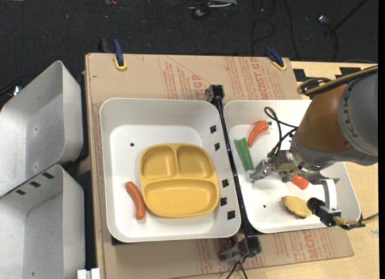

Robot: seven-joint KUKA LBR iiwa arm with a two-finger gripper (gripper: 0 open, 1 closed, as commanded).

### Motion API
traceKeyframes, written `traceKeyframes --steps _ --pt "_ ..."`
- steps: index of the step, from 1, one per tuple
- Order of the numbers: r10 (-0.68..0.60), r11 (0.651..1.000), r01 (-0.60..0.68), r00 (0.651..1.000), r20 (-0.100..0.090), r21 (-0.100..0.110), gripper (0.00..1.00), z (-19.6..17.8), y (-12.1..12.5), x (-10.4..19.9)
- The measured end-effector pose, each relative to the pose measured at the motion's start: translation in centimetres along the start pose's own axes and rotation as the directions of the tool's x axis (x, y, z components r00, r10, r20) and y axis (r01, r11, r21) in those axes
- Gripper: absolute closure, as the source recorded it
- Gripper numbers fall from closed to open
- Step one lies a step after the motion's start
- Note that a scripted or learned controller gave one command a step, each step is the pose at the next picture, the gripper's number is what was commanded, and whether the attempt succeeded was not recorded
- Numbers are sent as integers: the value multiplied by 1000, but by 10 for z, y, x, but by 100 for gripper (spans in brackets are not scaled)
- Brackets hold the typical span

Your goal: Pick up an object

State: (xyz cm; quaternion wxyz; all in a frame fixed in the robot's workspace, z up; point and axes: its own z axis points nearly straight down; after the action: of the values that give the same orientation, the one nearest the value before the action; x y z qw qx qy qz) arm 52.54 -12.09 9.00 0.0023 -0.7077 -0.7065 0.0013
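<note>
Gripper hovered low in right bin, just below green stick; finger state impossible to tell. Nothing visibly held. Orange piece beside wrist, yellow lump below, likely next targets.

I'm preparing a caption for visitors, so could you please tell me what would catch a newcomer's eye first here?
The yellow divided tray in the middle of the left bin, with an orange sausage beside it. Next, the arm's hand low over the right bin, near a green stick and an orange pepper.
</note>
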Motion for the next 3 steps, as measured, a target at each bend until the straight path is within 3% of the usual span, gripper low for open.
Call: traceKeyframes --steps 1,3 --pt "2 1000 -2 1000 1 -4 100 -12 1 0" --pt "-5 1000 5 1000 3 -11 100 -125 11 -2"
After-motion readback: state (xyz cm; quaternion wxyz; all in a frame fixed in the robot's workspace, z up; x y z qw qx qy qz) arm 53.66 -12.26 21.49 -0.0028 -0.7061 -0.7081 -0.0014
